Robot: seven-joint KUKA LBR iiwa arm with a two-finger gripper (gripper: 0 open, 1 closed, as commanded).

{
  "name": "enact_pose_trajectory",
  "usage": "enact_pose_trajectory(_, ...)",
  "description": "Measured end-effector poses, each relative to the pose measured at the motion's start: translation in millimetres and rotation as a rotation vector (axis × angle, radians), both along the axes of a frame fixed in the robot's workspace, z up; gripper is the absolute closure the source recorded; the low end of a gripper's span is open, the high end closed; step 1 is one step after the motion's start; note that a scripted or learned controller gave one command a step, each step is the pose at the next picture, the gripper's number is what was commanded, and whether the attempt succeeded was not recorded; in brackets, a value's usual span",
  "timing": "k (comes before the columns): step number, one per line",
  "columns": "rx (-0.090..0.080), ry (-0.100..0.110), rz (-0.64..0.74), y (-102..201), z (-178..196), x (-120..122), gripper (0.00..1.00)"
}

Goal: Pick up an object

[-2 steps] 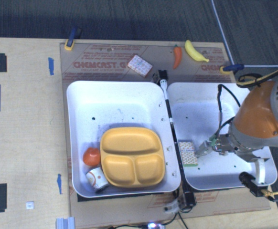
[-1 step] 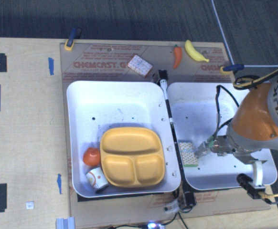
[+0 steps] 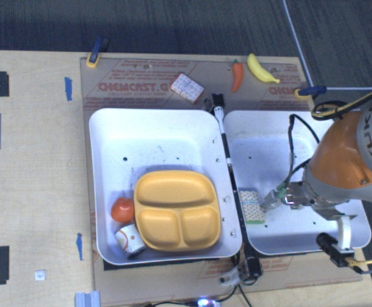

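Note:
My gripper (image 3: 272, 200) is low in the right bin (image 3: 269, 133), near its left wall, pointing left. Just to its left lies a small patterned cloth-like pad (image 3: 250, 206) with a green edge, on the bin floor. The fingertips sit close to that pad's right side; nothing shows between them. In the left bin (image 3: 154, 130) a yellow divided tray (image 3: 176, 208) lies flat, with a red-orange ball (image 3: 122, 209) and a small white and orange can (image 3: 129, 238) at its left.
Behind the bins on the cardboard lie a yellow banana (image 3: 261, 68), a red pepper (image 3: 238, 76) and a small patterned packet (image 3: 186, 87). The orange-banded arm (image 3: 342, 155) covers the right bin's right side. Cables run along the bin's front.

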State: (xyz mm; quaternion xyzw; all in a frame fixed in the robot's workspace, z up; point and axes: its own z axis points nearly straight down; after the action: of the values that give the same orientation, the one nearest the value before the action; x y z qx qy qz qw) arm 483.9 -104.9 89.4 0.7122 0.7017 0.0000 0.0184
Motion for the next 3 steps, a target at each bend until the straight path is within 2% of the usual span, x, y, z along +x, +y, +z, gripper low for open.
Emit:
enact_pose_trajectory(1,0.006,0.006,0.003,1.5,-0.7,-0.7,0.0)
enact_pose_trajectory(2,0.024,0.022,0.016,-40.4,-3.4,58.1,0.0)
enact_pose_trajectory(3,0.027,0.025,0.015,3.7,-3.6,-4.1,0.0)
